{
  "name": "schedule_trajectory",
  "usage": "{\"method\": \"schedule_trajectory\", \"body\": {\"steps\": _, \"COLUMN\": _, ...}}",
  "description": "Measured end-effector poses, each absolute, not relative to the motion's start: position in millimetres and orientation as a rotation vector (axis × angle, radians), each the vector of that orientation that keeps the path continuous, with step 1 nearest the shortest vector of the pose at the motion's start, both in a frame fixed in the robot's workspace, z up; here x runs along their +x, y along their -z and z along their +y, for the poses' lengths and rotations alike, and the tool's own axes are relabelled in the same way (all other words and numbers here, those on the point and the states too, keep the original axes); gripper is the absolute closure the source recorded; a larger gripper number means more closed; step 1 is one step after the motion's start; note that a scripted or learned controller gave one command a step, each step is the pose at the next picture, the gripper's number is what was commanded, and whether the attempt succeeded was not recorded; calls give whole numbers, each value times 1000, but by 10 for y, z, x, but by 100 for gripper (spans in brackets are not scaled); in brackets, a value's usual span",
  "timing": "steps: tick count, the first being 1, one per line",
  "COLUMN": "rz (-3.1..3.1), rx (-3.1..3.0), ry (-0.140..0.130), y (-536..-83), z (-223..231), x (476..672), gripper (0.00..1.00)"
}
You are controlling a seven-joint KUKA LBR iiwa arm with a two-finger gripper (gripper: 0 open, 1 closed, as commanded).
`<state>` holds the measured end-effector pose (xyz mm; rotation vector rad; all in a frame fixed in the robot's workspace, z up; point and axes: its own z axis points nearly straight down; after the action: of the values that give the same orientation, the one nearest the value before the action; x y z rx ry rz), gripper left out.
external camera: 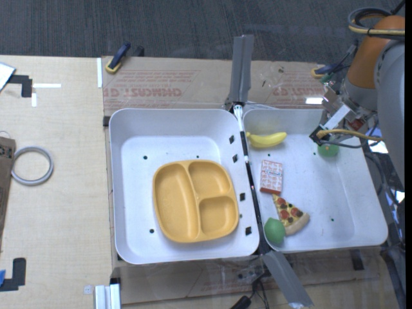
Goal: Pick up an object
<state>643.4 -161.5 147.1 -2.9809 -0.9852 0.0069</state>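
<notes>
You are bringing the gripper down at the far right corner of the right bin, where it is hovering right over a small green object. Whether its digits are released or clenched cannot be told from this slant; nothing is visibly held between them.

That green piece looks like the likeliest target, since the tool is sitting almost on it. It is lying close to the bin's far wall, so you should be coming straight down rather than at a lean, keeping clear of the wall and centring over the piece before closing. It looks round, so it may roll away if one side touches first.

Other choices are lying further left in the same bin: a banana by the far wall, a red packet near the divider, a pizza slice and a green ball at the near edge. The yellow divided plate is sitting in the left bin.
</notes>
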Motion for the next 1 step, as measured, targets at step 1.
{"method": "schedule_trajectory", "body": {"steps": 1, "rz": -1432, "rx": -2798, "ry": -2, "y": -2114, "z": -2232, "x": 6359, "gripper": 100}}
